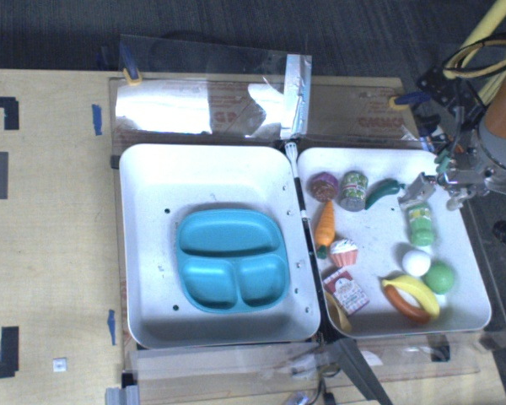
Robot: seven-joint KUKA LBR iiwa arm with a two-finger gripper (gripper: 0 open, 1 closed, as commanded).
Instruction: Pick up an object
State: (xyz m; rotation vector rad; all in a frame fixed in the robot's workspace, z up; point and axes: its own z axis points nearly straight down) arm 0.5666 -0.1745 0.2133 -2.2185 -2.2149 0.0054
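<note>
The right bin (476,268) holds several toy foods: a purple onion (324,186), a small can (353,190), a dark green pepper (381,192), a carrot (324,224), a cupcake (343,252), a red-and-white packet (347,294), a light green piece (420,226), a white egg (416,263), a green ball (439,277) and a banana (413,292) lying on an orange sausage (402,305). My gripper (437,189) hangs over the bin's upper right corner, just above the light green piece and right of the pepper. Nothing shows in its grasp.
The left bin (143,226) holds a blue divided tray (232,258). A clear plastic sheet (211,99) stands behind the bins. Cables (460,66) and the arm's wrist crowd the upper right. The bins' shared rim (302,226) runs between them.
</note>
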